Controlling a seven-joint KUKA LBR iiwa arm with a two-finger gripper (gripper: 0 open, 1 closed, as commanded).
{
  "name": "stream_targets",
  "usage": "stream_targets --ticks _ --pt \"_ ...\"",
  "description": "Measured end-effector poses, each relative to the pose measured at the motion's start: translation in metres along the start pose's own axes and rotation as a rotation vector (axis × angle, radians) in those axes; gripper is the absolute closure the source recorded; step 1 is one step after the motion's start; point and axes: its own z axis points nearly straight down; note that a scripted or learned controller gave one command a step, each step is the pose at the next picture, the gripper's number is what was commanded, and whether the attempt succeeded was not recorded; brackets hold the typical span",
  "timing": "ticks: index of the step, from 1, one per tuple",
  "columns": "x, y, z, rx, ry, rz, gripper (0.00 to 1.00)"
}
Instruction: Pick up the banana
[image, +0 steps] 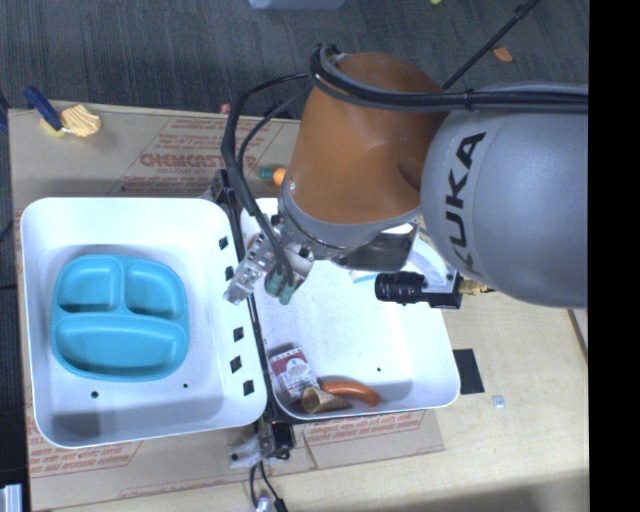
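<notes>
The banana, an orange-brown curved fruit with a dark tip (345, 391), lies at the lower edge of the right-hand shallow white plastic bin (430, 360), low in the centre of the frame, its blunt end touching a small red-and-white printed packet (291, 367). It sits tucked against the bin's near wall, which I judge will leave little room for a finger on that side. The metal two-finger pincer (268, 275) hangs above the divide between the two bins, left of centre, well apart from the banana and holding nothing; its fingers appear parted, released. The bulky grey and orange arm (420, 170) covers much of the right bin from the upper right. In the left-hand white bin (40, 300) rests a light-blue compartmented plastic tray (120, 318), playing no part in the task. The grasp is not yet begun.
</notes>
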Motion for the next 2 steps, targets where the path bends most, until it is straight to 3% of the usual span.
stream_targets --ticks 1,2 --pt "0.046 0.045 -0.105 -0.002 -0.001 -0.115 1.0" --pt "0.031 0.039 -0.154 0.0 -0.001 0.589 1.0"
